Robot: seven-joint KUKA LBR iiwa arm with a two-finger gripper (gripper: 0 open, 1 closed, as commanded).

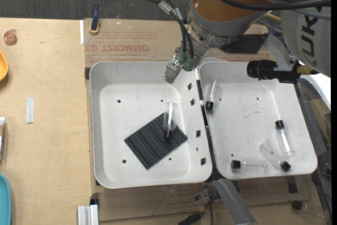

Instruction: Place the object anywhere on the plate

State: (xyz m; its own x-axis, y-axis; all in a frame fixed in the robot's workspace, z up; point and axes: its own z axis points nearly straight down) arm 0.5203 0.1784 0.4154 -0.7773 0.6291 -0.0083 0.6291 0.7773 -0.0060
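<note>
Tube [169, 119] is lying on the dark ribbed plate [152, 140], below the gripper [176, 68] and well apart from it. I cannot tell the gripper's state. I am judging placement done; I am planning a straight lift clear, avoiding disturbing it.

A clear tube [169, 120] lies on the dark plate [152, 140] in the left bin [105, 129].

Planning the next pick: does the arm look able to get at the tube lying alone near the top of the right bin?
Probably yes. That tube lies apart from the others, close below the gripper, with nothing over it; the bin wall beside it may crowd the jaws.
</note>
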